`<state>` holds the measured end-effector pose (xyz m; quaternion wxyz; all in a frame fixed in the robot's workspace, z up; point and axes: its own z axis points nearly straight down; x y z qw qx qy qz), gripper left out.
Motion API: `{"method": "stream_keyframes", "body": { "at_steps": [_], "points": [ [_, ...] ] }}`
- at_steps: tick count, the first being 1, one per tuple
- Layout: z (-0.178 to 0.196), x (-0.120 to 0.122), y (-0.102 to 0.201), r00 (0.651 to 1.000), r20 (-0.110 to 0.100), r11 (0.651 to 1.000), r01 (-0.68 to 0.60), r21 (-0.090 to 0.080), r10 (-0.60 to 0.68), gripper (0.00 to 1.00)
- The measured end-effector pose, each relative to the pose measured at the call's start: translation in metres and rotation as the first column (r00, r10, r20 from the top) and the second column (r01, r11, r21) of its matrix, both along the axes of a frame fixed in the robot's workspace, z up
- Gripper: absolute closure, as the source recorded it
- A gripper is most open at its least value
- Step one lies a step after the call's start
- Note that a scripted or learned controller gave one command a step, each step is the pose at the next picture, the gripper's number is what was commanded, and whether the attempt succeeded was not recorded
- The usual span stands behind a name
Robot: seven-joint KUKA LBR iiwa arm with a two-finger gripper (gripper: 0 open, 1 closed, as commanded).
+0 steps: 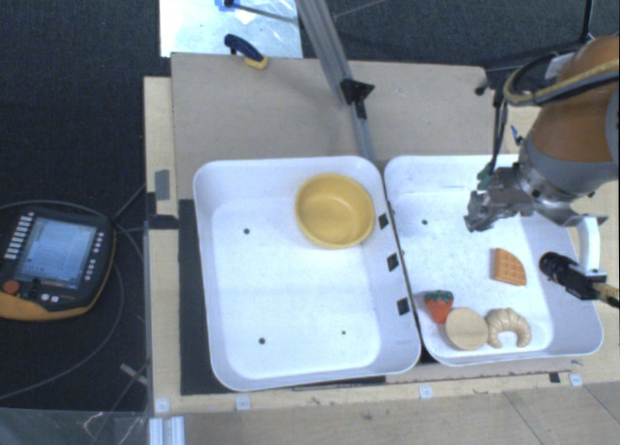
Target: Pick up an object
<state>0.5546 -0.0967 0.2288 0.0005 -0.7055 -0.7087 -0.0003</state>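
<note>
Pincer hangs over right bin, above waffle wedge; open/shut state: cannot tell. Yellow bowl sits in left bin. No legible labels.

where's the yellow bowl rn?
The yellow bowl sits in the left bin, at its upper right corner near the divide from the right bin. It's well apart from the gripper and the food items.
</note>
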Motion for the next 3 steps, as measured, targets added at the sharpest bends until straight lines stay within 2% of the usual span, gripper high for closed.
{"method": "stream_keyframes", "body": {
  "at_steps": [1,3],
  "points": [
    [-0.009,-0.012,0.045,1.0,0.0,1.0,0.001,0.0,-0.001,1.0],
    [0.009,-0.046,0.151,1.0,0.002,1.0,0.0,0.0,0.0,1.0]
  ]
}}
